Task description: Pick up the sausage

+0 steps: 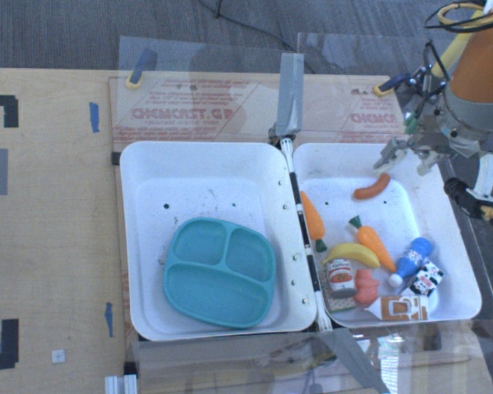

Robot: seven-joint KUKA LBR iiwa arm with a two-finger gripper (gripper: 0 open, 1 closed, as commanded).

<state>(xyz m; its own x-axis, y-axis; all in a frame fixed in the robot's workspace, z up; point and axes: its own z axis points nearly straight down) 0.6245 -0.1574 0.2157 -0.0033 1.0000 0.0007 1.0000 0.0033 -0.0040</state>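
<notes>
The sausage (371,189) lies loose on the floor of the right bin (464,257), up toward its far edge with bare white plastic all around it — a short, smooth, orange-brown curved link, tilted with its right end higher. The gripper (406,156) hangs just above and to the right of it, near the bin's far right corner; its two metal fingers (388,156) are spread apart with nothing between them. The rest of the stuff crowds the near half of that bin: a carrot (312,217) along the left wall, a second carrot (374,245), a glossy yellow banana (352,254), a small can (340,276), a blue-and-white bottle (410,260) and a flat orange carton (404,307) by the near edge. The left bin (148,171) carries a teal divided plate (220,272) at its near side — matte, rounded, three compartments — and its far half is open, speckled white.
</notes>
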